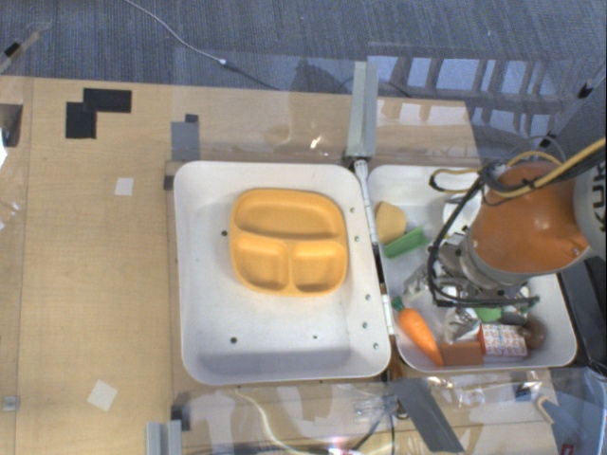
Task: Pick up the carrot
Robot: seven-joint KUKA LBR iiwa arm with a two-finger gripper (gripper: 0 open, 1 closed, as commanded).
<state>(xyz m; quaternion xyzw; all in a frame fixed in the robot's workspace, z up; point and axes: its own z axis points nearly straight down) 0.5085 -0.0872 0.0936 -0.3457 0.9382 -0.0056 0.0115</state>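
Note:
The carrot (418, 336) is orange with a small green top and lies slantwise in the front left corner of the right bin (417, 186). The arm reaches in from the right, and its orange band hangs over the middle of that bin. Below the band the gripper (461, 303) is low in the bin, just right of the carrot and slightly behind it. The wrist and cables cover the gripper, and nothing visibly sits in it. The carrot rests on the bin floor, apart from the gripper.
A pale yellow item (390, 220) and a green piece (405, 243) lie at the right bin's left wall. A brown and white packet (486, 345) lies at the front beside the carrot. The left bin (204, 339) holds a yellow divided plate (287, 242).

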